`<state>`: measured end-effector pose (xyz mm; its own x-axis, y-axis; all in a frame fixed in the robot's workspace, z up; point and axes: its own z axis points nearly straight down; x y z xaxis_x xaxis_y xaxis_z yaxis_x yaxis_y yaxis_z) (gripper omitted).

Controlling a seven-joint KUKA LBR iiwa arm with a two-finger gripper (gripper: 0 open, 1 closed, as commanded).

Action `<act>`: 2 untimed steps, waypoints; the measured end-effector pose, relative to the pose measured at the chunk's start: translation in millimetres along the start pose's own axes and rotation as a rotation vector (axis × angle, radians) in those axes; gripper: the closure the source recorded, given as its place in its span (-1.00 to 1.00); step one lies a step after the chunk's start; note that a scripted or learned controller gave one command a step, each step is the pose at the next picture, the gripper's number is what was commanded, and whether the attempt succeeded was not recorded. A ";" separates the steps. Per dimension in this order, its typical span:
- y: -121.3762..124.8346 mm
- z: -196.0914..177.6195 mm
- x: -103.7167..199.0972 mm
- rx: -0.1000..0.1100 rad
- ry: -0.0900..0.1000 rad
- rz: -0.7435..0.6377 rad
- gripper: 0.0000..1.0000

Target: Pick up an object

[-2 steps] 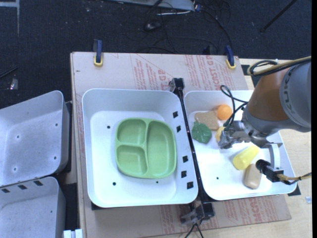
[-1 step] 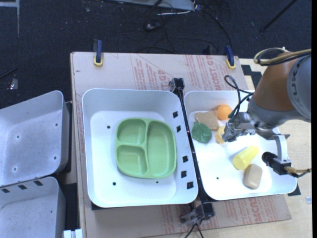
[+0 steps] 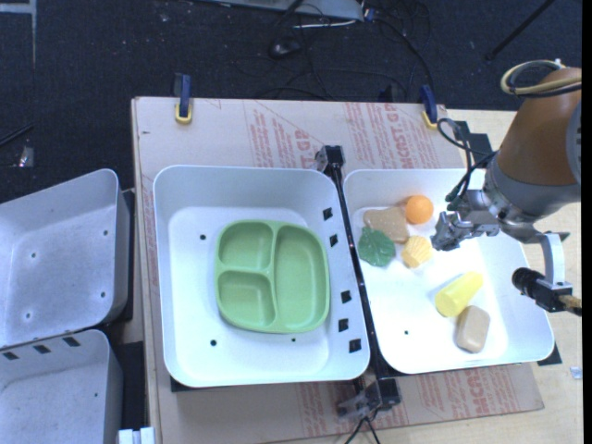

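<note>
White bins side by side on the bench: left bin (image 3: 176, 276) holds a green divided tray (image 3: 274, 277), right bin (image 3: 518, 340) holds the loose items. In the right bin: orange ball (image 3: 419, 209) at the top, tan flat piece (image 3: 387, 222) beside it, dark green leafy piece (image 3: 376, 247) by the divider, small yellow ridged piece (image 3: 416, 251) just right of that, yellow block (image 3: 459, 293) lower down, tan oval piece (image 3: 472, 328) nearest the front wall.

Grey arm with an orange band comes in from the right; gripper (image 3: 448, 232) is low over the right bin, just right of the yellow ridged piece and below the orange ball. Too dark and small to tell how the gripper is set, and nothing visibly sits in it.

Step, as I read it: approach or descent onto a target, no grasp confirmed. Likeliest target is the yellow ridged piece or the orange ball, both near the tip. Next move calls for centring over one item, clear of its close neighbours, then closing and lifting. Risk: the cluster is tight, so a nudge could shove pieces instead of catching one.
</note>
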<state>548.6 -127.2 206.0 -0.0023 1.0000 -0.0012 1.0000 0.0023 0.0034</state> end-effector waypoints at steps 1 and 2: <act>0.8 -34.0 0.0 0.001 0.000 0.000 1.00; 17.6 -38.4 60.3 0.001 0.002 -0.006 1.00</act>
<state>565.9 -66.8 244.4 -0.0078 1.0000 0.0006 1.0000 0.0078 0.0022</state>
